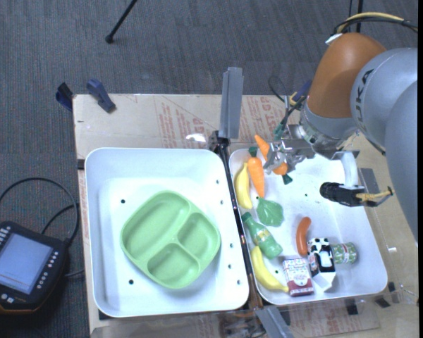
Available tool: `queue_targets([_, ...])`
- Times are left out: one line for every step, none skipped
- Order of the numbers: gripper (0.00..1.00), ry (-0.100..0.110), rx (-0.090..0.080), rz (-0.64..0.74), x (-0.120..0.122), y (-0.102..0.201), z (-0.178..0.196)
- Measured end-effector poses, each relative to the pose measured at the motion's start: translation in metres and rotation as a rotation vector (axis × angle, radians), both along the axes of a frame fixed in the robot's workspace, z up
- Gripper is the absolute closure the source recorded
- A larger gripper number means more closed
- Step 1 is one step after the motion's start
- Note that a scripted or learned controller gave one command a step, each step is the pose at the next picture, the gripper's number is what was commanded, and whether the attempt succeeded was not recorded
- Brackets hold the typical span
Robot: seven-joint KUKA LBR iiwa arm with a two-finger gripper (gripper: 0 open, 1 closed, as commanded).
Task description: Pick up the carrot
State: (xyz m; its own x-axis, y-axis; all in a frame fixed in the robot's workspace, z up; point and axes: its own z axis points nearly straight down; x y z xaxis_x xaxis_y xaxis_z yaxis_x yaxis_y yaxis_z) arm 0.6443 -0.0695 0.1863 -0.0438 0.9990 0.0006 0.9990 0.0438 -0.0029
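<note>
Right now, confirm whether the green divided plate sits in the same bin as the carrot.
No. The green divided plate lies in the left bin, while the carrot lies in the right bin, near the gripper.

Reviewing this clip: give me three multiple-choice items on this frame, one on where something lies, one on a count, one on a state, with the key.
1. Where does the carrot lie?
A. In the right bin, near its upper left corner
B. On the green plate
C. On the floor

2. How many bananas are in the right bin?
A. None
B. Two
C. Five

3. How does the green plate in the left bin look?
A. Turned upside down
B. Right side up, nothing in its compartments
C. Stacked with cans

Key: 1 A, the carrot lies there beside the gripper; 2 B, one banana lies by the carrot and another banana near the front edge; 3 B, three bare compartments face up.
</note>
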Motion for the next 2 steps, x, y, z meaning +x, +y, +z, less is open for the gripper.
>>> queue_targets([1.00,0.002,0.000,0.028,-0.001,0.006,0.000])
queue_targets([1.00,0.002,0.001,-0.013,-0.012,-0.023,0.010])
